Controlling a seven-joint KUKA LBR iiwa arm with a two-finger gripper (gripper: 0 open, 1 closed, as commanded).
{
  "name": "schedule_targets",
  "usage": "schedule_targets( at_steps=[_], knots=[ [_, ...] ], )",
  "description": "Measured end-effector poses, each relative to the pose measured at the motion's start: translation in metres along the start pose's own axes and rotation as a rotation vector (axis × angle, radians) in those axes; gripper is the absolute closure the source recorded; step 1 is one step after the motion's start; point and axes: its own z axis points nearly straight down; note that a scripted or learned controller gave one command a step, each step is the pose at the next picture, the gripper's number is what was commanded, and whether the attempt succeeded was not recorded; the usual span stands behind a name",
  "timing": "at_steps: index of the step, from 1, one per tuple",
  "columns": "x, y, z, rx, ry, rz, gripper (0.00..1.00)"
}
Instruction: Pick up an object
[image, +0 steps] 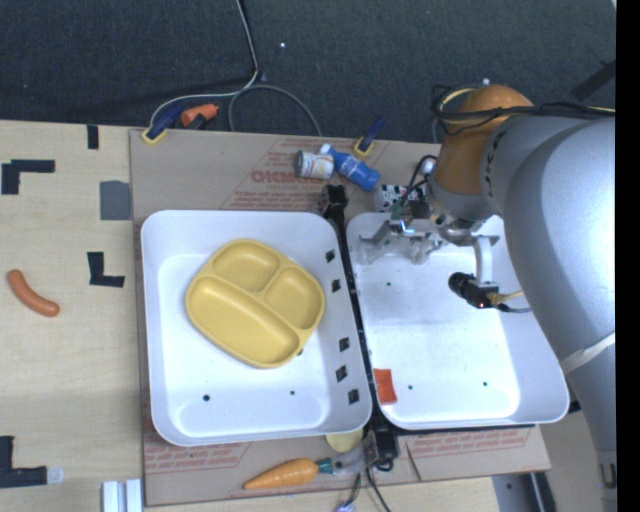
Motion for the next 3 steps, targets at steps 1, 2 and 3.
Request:
schedule_targets(
  at_steps=[1,2,3],
  knots=[
    [0.012,-0.019,0.004,-0.004,-0.004,0.001,0.0],
    [0.004,0.001,0.004,-0.002,0.0,-0.001,0.0],
    [0.004,0.001,-0.006,-0.003,-0.001,-0.002,1.0]
  ],
)
